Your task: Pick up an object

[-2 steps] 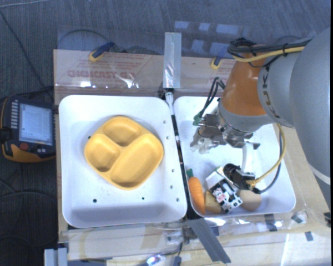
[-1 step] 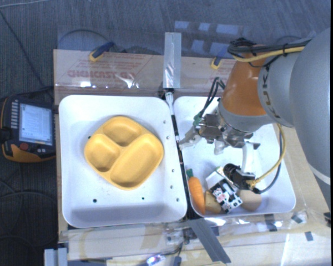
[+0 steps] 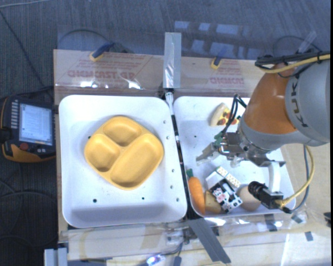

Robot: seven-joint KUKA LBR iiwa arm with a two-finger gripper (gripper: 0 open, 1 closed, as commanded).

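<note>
My gripper (image 3: 238, 160) hangs low over the middle of the right bin (image 3: 183, 121), and its fingers look spread open, one grey finger (image 3: 207, 154) reaching left. I see nothing held between them; the wrist hides the spot beneath. Just in front of it lie a white and black box (image 3: 223, 188), an orange carrot (image 3: 196, 192) and a tan rounded object (image 3: 247, 199). A cream-coloured item (image 3: 218, 114) rests at the bin's far side.
The left bin (image 3: 72, 204) holds a yellow three-compartment plate (image 3: 124, 151). A handheld pendant (image 3: 28, 129) lies left of the bench. The grey and orange arm (image 3: 288, 107) covers the right bin's right part. A black cable end (image 3: 261, 192) hangs near the front right.
</note>
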